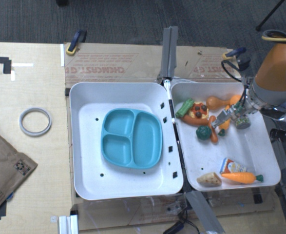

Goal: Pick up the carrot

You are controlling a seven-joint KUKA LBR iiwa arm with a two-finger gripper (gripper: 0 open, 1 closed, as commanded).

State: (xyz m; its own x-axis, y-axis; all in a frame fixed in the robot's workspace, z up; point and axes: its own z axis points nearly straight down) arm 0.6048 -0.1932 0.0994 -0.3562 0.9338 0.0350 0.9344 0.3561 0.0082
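Observation:
The carrot (238, 178), orange with a green stub at its right end, lies flat along the front wall of the right bin (269, 150), just below a small white and orange carton (232, 166). My gripper (224, 117) hangs at the bin's far end, well behind the carrot, low over a cluster of toy foods. It points down and to the left from the orange-banded wrist (274, 69). Nothing of the carrot is near it.
Under the gripper sit a green vegetable (184, 107), a red and yellow piece (199, 112), an orange gourd (218, 102), a broccoli (203, 132) and a small orange-red piece (214, 136). A bread wedge (209, 180) lies left of the carrot. The left bin (84, 145) holds a blue divided plate (132, 138).

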